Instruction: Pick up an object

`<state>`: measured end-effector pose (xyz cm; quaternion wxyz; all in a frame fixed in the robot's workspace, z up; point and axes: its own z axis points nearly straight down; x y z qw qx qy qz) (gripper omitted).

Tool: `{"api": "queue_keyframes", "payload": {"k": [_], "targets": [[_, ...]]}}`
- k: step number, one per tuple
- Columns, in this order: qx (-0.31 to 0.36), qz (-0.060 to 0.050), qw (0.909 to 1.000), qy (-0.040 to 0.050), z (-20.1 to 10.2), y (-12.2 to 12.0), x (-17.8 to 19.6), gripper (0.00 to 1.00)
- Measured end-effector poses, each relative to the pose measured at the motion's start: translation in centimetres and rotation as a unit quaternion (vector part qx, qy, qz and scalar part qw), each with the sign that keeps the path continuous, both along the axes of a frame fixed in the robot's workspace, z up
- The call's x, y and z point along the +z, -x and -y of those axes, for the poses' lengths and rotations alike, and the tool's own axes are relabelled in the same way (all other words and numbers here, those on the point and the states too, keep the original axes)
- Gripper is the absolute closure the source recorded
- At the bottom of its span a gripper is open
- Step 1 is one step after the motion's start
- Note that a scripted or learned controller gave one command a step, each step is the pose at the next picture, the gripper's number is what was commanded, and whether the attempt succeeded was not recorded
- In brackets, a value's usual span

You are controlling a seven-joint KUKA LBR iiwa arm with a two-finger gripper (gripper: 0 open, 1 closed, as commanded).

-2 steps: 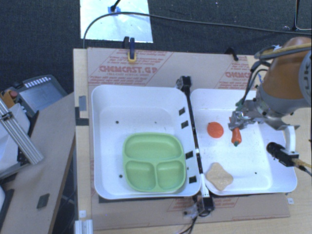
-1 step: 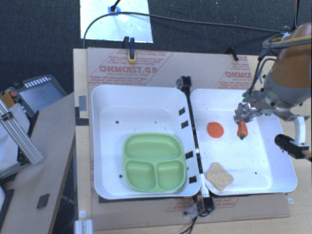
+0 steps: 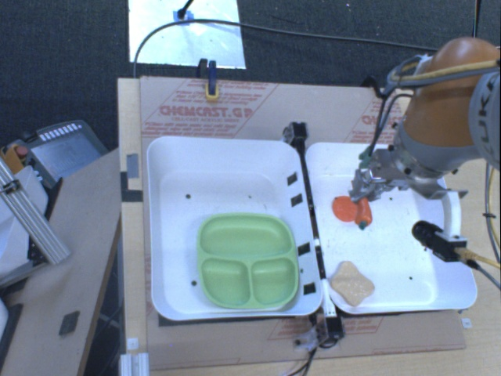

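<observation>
- At twelve o'clock from the left bin (image 3: 160,233) you can read "CHEMCAST GP" in red capitals on the brown protective sheet (image 3: 235,104) under both bins
- The smaller red lines around that name on the sheet are too fine for you to read
- At twelve o'clock from the right bin (image 3: 438,288) more red print shows on the same sheet, cut off by the arm (image 3: 458,100); you cannot make it out

We saw dark carpet floor (image 3: 63,45), pale square sheet (image 3: 188,22) on it, wooden table (image 3: 86,233), cardboard underlay (image 3: 235,108).
</observation>
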<state>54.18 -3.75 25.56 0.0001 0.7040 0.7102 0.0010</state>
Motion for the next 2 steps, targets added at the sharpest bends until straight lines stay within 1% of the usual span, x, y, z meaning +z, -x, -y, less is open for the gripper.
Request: {"api": "queue_keyframes", "payload": {"k": [1,2], "targets": [[0.001,0.0,1.0,-0.0002,-5.3,1.2,0.4,1.0],[0.0,-0.001,1.0,-0.0001,-10.4,1.8,-1.5,1.0]]}}
